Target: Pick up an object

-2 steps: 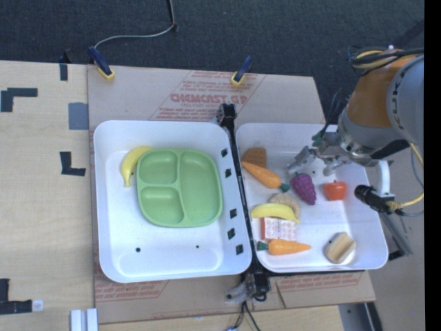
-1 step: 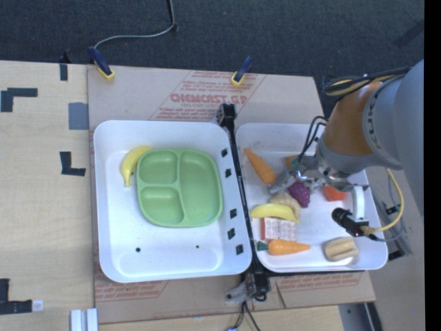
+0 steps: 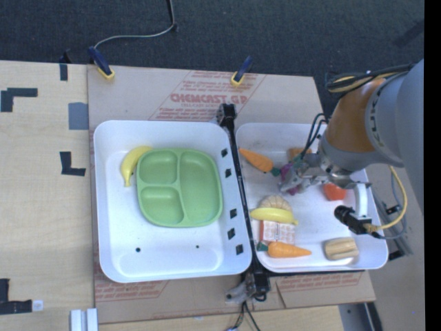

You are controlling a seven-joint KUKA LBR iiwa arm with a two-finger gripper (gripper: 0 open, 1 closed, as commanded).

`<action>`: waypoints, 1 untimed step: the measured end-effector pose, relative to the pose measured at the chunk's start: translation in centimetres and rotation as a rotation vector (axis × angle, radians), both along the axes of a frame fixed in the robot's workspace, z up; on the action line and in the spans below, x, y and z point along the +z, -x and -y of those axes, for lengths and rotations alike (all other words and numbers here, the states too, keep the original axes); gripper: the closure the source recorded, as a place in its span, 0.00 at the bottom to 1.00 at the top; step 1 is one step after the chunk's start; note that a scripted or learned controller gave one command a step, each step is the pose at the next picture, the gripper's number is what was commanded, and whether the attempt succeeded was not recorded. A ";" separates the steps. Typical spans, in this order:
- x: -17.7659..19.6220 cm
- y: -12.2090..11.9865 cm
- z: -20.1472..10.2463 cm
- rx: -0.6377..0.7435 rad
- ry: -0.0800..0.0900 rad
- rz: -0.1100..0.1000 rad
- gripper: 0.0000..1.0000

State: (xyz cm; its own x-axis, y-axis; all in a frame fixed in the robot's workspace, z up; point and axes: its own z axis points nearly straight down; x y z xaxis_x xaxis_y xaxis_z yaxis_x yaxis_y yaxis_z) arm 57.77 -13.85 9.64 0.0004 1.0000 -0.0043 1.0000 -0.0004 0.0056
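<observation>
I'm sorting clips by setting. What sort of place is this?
Probably a robotics lab bench set up for grasping trials: two shallow white plastic bins sit on clamped cardboard, toy foods such as an orange plastic carrot lie in one, and a grey robot arm reaches in.

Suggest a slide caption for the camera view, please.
Gripper low in the right bin beside a carrot.

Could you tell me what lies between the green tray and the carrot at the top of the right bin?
In the camera view, bare white bin floor, then the black divider between the bins.
</observation>
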 end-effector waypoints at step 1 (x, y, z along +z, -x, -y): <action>8.8 0.4 -6.9 0.003 -0.005 -0.006 1.00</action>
